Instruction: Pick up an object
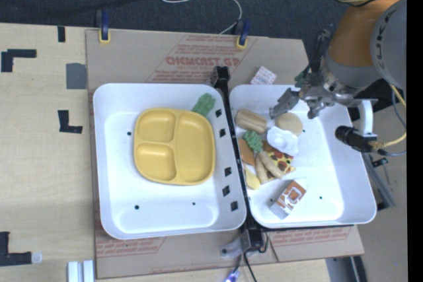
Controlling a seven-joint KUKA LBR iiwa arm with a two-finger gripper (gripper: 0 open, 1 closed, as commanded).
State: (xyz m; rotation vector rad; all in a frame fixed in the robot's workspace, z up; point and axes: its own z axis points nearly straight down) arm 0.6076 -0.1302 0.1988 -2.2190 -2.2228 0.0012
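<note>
Because the two dark fingers of the gripper (299,104) stand spread apart with nothing between them, the pincer is released and no pick has been made. It hangs over the right-hand shallow white plastic bin (353,208), toward that bin's twelve o'clock edge, just above a round tan bun-like piece (291,122).

The pickable things lie heaped in this bin's nine o'clock half: a tan bread-roll shape (250,120), a white crumpled lump (283,139), a green leafy toy (253,141) and a striped yellow-and-red slice (276,163), all touching or overlapping. A small orange-and-white carton (289,197) lies apart at six o'clock.

The likely failure, as I judge it, is a close on the crowded heap: the fingers could land on two pieces at once, or push the rounded bun aside so it slips out. The lone carton looks the cleaner target.

Around it, the left-hand white bin (115,208) holds a yellow three-compartment plastic plate (175,145), with a green toy piece (203,104) at the plate's one o'clock. The bins' shared wall, on the heap's nine o'clock side, leaves little room for a finger on that side.
</note>
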